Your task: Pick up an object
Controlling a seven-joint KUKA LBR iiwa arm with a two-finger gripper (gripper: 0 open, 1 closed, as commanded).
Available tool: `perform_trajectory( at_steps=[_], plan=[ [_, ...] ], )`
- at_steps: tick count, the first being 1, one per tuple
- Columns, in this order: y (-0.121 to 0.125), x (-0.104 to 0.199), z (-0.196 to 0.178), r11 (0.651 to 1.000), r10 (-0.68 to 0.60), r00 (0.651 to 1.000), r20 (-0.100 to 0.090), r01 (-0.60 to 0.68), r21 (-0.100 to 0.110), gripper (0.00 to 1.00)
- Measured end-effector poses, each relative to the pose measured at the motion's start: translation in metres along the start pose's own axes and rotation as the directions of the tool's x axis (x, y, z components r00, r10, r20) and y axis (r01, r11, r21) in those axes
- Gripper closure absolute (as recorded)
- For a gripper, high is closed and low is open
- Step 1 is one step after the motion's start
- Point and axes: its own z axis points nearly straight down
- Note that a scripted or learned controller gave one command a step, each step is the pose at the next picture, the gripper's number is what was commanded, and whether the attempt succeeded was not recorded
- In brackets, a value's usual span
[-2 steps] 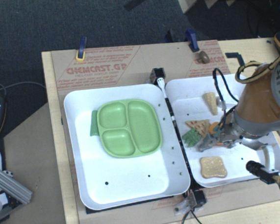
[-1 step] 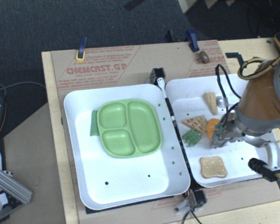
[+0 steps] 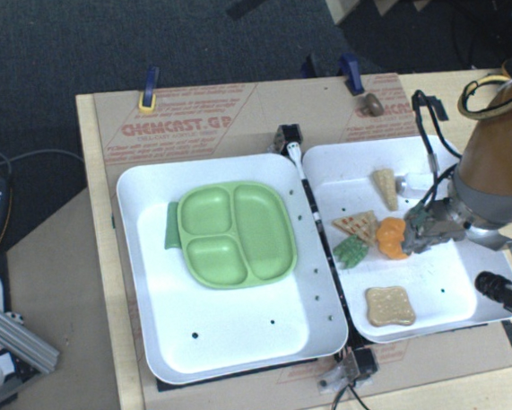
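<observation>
The right bin [image 3: 445,294] holds several food items. An orange fruit [image 3: 391,237] lies near its middle, with a green leafy piece [image 3: 351,252] to its left. A waffle-like wedge [image 3: 357,226] sits above them. A tan cone-shaped piece [image 3: 385,188] lies further back, and a slice of toast [image 3: 390,306] rests near the front. My gripper [image 3: 418,232] reaches in from the right, low in the bin, its tips right beside the orange fruit's right side.
The left bin [image 3: 160,326] carries a green divided plate [image 3: 237,234] with three compartments. A black divider runs between the bins. Cables loop over the right bin's far right corner [image 3: 430,138]. Clamps sit on the cardboard's back edge.
</observation>
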Motion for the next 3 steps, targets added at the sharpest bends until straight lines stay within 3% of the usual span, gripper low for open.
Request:
perform_trajectory(
  at_steps=[1, 2, 3],
  plan=[
    [0.001, 0.010, -0.057, 1.000, -0.002, 1.000, -0.001, 0.002, 0.000, 1.00],
    [0.002, 0.010, -0.067, 1.000, 0.000, 1.000, -0.001, 0.000, 0.003, 1.00],
    [0.050, 0.043, -0.068, 1.000, -0.005, 1.000, -0.002, 0.005, 0.002, 1.00]
  ],
)
